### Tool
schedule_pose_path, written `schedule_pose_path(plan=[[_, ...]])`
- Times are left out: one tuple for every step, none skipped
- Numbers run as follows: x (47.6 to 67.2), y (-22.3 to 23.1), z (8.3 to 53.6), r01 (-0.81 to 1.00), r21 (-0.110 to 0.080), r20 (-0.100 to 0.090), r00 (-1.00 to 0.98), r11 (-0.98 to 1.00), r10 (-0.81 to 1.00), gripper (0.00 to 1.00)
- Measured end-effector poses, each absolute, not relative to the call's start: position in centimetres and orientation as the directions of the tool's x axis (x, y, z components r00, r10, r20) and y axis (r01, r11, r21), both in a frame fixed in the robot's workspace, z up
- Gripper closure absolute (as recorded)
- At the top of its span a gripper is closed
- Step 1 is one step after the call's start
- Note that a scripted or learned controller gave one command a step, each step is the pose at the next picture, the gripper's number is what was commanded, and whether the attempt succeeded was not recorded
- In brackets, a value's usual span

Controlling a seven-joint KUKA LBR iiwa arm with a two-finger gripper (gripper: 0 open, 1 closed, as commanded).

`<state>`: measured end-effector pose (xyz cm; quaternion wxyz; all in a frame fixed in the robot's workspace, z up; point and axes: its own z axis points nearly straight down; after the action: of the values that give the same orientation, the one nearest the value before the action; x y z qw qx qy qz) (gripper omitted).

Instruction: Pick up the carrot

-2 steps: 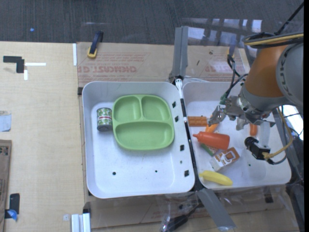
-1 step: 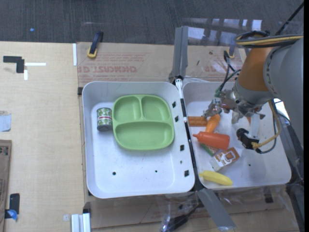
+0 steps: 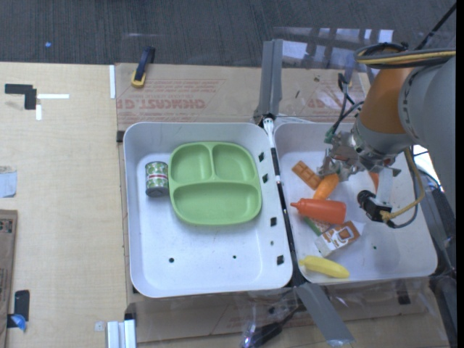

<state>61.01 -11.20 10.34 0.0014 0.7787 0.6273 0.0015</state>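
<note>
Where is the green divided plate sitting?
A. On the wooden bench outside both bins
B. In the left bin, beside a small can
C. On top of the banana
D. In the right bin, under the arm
B: the green plate lies flat in the left bin, with the small can just to its left, while the banana is over in the right bin.
</note>
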Motion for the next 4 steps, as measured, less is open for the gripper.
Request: schedule_pose_path(plan=[[61.6, -15.5, 9.2, 0.828, -0.001, -0.003, 0.561, -0.561, 0.828, 1.0], [61.6, -15.5, 9.1, 0.828, -0.001, -0.003, 0.561, -0.561, 0.828, 0.0], [60.9, -19.3, 11.1, 0.74, -0.001, -0.002, 0.672, -0.672, 0.74, 0.0], [63.0, -11.8, 9.2, 0.823, -0.003, -0.002, 0.567, -0.567, 0.823, 0.0]])
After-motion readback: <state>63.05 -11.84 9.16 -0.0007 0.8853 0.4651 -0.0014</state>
